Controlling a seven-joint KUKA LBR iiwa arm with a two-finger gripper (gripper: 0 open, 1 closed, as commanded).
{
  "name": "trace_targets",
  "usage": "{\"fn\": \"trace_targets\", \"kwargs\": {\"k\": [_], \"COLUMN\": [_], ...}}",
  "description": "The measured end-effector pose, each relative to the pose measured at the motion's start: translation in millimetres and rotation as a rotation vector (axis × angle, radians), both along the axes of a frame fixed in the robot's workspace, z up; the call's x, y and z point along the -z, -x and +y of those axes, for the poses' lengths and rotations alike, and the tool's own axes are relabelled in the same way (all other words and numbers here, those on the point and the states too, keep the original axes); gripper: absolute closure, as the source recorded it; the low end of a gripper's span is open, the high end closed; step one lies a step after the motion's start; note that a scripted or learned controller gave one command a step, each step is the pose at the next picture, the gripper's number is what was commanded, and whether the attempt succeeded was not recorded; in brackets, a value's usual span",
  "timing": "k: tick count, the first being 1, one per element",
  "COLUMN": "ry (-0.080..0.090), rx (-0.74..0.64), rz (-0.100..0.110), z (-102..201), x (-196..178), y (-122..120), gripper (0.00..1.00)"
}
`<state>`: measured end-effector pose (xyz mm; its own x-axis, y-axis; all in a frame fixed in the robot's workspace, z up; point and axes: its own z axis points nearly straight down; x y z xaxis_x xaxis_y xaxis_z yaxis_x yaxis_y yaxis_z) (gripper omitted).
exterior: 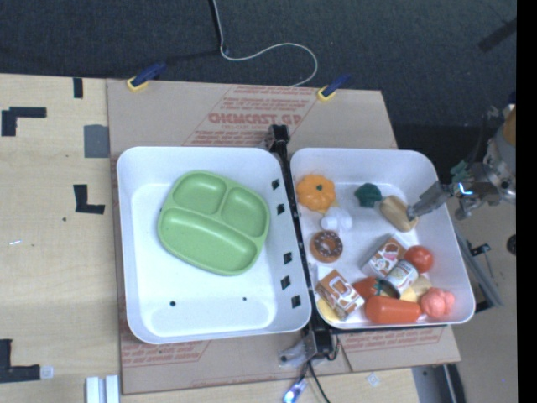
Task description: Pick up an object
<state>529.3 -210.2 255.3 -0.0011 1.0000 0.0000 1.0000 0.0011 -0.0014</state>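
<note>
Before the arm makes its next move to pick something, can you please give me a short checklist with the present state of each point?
1. Gripper is over the right white bin, beside the tan oblong toy: ok.
2. Something is held in the jaws: cannot tell.
3. Tan oblong toy has free space around it: not ok, the dark green toy touches it.
4. Objects are there to pick: ok, the orange toy pumpkin and brown doughnut lie apart.
5. Green divided plate lies flat in the left white bin: ok.
</note>
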Motion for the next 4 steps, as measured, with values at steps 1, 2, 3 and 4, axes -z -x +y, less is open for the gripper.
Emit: {"fn": "trace_targets", "kwargs": {"k": [1, 2, 3, 4], "ry": [0.003, 0.002, -0.003, -0.002], "rx": [-0.005, -0.001, -0.004, -0.007], "rz": [-0.020, -0.002, 0.011, 0.006], "z": [54, 52, 103, 174], "x": [-176, -176, -70, -28], "y": [45, 45, 43, 46], "gripper": [0.00, 1.00, 1.00, 1.00]}}
